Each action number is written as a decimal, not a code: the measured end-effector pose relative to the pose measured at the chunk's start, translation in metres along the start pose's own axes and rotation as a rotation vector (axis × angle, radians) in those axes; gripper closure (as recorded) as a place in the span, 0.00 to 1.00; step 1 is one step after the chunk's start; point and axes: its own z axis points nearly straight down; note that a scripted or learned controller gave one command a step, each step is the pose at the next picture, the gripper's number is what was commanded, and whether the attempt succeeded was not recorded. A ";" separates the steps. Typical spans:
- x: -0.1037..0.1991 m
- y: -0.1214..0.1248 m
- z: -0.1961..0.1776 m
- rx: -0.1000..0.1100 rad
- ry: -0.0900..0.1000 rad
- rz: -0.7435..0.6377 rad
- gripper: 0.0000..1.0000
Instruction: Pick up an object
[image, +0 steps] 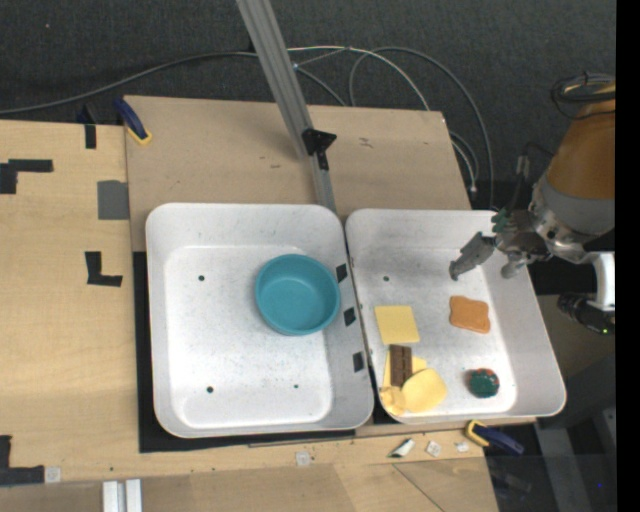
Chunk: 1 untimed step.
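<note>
Nearest, the right bin's (520, 320) front edge holds light, rigid-looking toy food: a yellow piece (420, 391) and a green ball (483, 382). Farther back, the orange piece (469, 314) invites pinching across its sides. Beyond hovers the gripper (484, 254), fingers spread, carrying nothing.

A teal bowl (296, 293) sits in the left bin (175, 300); gripper (478, 256) hovers over the right bin (400, 240).

The arm (585, 170) is cut off by the right edge. Part of the yellow item (415, 390) is hidden under the brown block (399, 365). The small teal-and-red object (484, 382) cannot be identified.
</note>
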 end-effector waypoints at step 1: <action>0.000 0.000 0.000 0.000 0.000 0.000 0.00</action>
